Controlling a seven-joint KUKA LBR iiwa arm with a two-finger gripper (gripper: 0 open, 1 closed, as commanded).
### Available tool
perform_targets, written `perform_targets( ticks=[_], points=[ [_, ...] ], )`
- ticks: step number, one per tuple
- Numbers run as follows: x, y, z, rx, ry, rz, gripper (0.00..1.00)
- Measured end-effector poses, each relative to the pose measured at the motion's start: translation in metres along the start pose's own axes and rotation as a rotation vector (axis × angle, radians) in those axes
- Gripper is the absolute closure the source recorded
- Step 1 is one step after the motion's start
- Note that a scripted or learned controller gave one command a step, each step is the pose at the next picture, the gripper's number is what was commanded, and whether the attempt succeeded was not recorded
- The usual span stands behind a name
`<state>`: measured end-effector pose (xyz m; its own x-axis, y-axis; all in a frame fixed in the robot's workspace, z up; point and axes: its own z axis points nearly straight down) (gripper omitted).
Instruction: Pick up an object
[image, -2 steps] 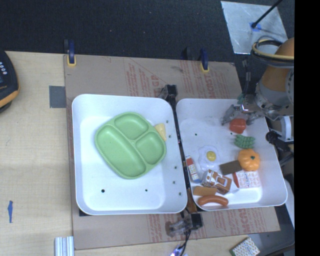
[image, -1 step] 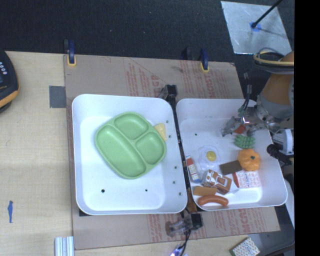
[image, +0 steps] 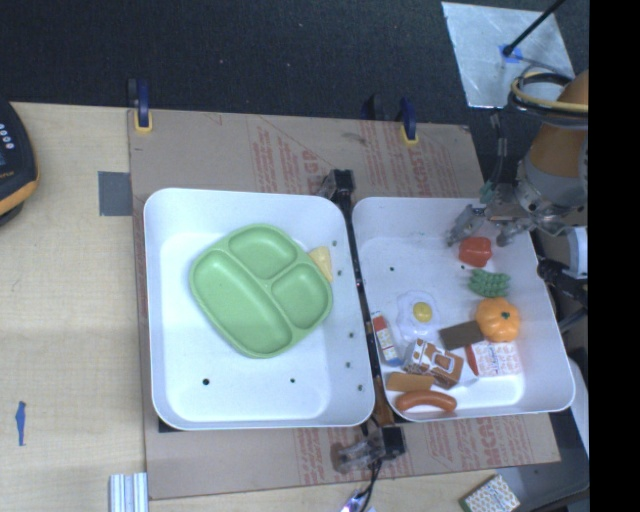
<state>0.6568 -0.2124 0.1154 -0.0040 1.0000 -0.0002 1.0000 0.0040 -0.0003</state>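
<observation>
Nearest the camera, along the front wall of the right bin (image: 560, 400): a toy sausage (image: 425, 403), a brown bread-like piece (image: 409, 381), a printed snack packet (image: 437, 361) and a red-and-white carton (image: 495, 358)

A little further in: an orange pumpkin (image: 498, 319) beside a dark brown slab (image: 460, 334), a fried egg (image: 420, 311), a leafy green piece (image: 488, 283)

In the left bin (image: 175, 300), well apart from all that: a green divided plate (image: 262, 288) with a pale yellow scrap (image: 321, 262) at its edge

Toward the back of the right bin: a red block (image: 475, 250), likeliest target, resting on the bin floor

Directly over it: the gripper (image: 488, 226), spread wide, prongs splayed to either side above the block, nothing between them

Judged from this: approach made and roughly lined up, grasp not yet made; descent, closing and lift all left to do

Furthest back: bare cardboard on the worktop (image: 70, 280), clamps at its rear edge
</observation>
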Motion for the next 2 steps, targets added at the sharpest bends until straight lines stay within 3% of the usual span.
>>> perform_targets(
  ticks=[1,2],
  points=[
    [0.001,-0.017,0.023,0.004,-0.001,0.000,0.00],
    [0.002,-0.096,0.024,0.009,0.002,0.001,0.00]
  ],
)
